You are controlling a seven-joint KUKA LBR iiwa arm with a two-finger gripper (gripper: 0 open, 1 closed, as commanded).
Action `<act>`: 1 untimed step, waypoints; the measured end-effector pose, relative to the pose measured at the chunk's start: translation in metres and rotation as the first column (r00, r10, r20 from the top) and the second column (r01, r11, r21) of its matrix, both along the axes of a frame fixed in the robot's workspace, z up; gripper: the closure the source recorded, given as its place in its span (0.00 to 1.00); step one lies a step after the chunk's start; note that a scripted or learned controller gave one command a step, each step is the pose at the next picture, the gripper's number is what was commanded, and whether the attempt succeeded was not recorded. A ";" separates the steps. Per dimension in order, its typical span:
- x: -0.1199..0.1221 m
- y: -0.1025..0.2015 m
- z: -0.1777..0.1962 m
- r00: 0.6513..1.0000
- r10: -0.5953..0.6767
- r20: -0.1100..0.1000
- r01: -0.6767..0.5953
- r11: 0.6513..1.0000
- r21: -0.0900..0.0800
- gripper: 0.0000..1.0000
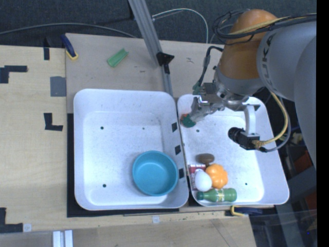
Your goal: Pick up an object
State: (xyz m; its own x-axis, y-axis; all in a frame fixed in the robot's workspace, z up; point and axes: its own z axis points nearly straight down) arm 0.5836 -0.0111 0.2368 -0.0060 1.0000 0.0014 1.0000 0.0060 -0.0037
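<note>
Two white bins sit side by side on the bench, and the arm (257,40) reaches in over the right bin (267,189) from the right. Its gripper (198,109) hangs low at that bin's upper left corner, close to the wall it shares with the left bin (92,107). A small green and red thing (187,121) shows right at the tip of the gripper, but whether it is pinched there or just lying against the wall below, I cannot tell, nor can I tell if the jaws are apart or together. The other candidates are bunched in the near left corner of the right bin: a brown oval piece (206,158), an orange ball (217,175), a white egg (203,181) and a green bottle (218,195) lying on its side, all touching or nearly so. Bunched like that, they would be awkward to pick singly, which may be why the arm works the corner instead. A blue bowl (154,172) stands upright in the left bin, well apart from the gripper.
</note>
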 end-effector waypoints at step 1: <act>-0.018 0.045 0.000 1.000 0.000 0.000 0.000 1.000 0.000 1.00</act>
